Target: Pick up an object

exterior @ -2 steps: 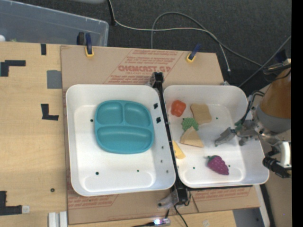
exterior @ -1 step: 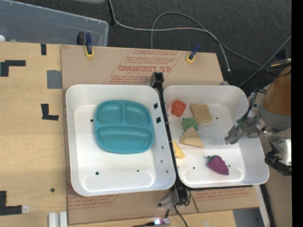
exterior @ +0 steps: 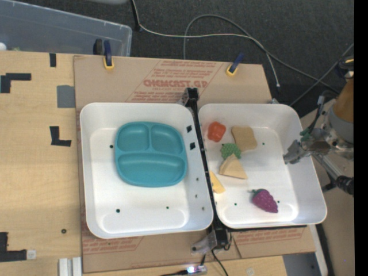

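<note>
The right bin (exterior: 287, 119) holds several toy foods: a red tomato (exterior: 216, 131), a tan bread slice (exterior: 244, 137), green broccoli (exterior: 230, 150), a pale cheese wedge (exterior: 233, 168), a yellow piece (exterior: 215, 183) by the divider and purple grapes (exterior: 264, 200). My gripper (exterior: 294, 152) hangs at the bin's right rim, apart from all of them, level with the bread and cheese. Nothing shows between its fingers.
The left bin (exterior: 95, 171) carries a teal sectioned plate (exterior: 150, 154). Both bins rest on a cardboard sheet (exterior: 172, 76) held by two clamps. A cable loops behind the bins, and a clear plastic tub (exterior: 63, 33) stands at the back left.
</note>
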Robot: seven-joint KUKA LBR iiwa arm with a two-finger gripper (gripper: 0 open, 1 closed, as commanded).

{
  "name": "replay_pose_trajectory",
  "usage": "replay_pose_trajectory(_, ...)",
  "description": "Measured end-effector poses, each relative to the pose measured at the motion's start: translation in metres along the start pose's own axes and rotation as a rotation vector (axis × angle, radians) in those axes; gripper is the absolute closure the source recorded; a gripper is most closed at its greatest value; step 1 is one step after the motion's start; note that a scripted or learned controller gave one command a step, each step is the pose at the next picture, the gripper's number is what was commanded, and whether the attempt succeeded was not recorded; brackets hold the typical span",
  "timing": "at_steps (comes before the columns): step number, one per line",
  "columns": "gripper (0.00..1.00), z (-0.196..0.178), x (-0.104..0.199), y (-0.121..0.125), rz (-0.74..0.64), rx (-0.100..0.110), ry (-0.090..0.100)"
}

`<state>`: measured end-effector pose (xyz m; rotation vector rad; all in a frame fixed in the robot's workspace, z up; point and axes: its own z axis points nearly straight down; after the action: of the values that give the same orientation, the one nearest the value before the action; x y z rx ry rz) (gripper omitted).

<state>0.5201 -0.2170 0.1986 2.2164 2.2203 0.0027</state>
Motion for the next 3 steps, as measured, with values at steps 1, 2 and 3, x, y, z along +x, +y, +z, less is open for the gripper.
replay_pose_trajectory(1, 1.0, -0.054, 0.01, 0.004, -0.001, 0.0, 0.0)
replay_pose_trajectory(2, 1.0, -0.084, 0.01, 0.005, 0.0, 0.002, 0.0)
replay_pose_trajectory(3, 1.0, -0.072, 0.064, 0.011, -0.004, 0.006, 0.003)
